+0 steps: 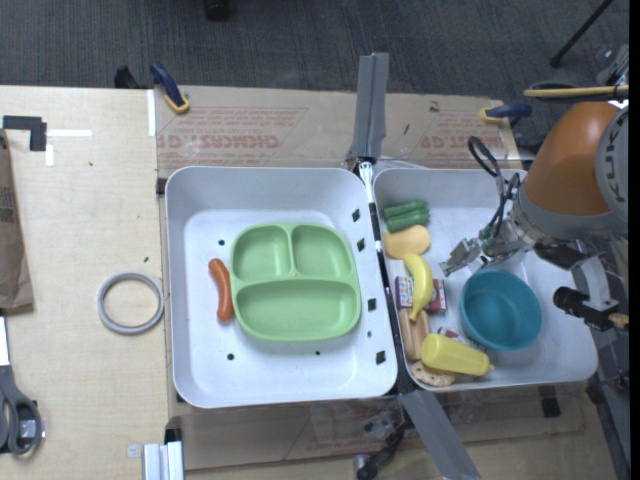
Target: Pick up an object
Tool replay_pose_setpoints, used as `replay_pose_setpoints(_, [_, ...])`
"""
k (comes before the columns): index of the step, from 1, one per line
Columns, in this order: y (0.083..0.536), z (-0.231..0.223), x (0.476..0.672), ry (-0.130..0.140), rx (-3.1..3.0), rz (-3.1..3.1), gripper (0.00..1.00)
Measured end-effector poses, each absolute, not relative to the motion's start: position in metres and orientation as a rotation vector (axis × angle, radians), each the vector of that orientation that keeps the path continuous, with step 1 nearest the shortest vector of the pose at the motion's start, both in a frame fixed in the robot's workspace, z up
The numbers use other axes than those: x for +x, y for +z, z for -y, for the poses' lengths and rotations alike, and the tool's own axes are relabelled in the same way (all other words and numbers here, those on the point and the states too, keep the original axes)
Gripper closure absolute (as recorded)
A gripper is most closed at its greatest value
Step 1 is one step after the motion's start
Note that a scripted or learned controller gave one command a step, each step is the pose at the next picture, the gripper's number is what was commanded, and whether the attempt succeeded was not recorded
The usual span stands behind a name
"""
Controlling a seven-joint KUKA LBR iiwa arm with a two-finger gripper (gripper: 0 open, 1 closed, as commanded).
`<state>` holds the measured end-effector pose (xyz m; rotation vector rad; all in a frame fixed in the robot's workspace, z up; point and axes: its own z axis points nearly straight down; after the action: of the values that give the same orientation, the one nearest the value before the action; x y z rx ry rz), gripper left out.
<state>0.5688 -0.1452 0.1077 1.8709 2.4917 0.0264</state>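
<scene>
Yellow plastic catches the eye nearest the camera: a toppled yellow cup [455, 354] lies at the front of the right bin [570, 363], touching a teal bowl [501, 309] just behind it. Along that bin's left wall sit a banana [420, 283], a pale yellow piece [407, 241] and a green pepper [405, 213] farther back. The end effector [466, 256] hangs above the bin floor beside the bowl's far rim; whether its fingers are apart cannot be told, and nothing shows between them. The left bin [180, 268] holds a green divided plate [295, 283] with an orange carrot [221, 288] just beside it. A grey ring [130, 301] lies on the worktop [80, 218].
</scene>
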Motion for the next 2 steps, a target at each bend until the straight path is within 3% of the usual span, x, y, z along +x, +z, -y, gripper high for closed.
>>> replay_pose_setpoints(1, [0.108,0.159,0.601,0.019,1.796,-2.547,0.00])
replay_pose_setpoints(2, [0.108,0.109,0.648,0.011,1.404,-2.774,0.00])
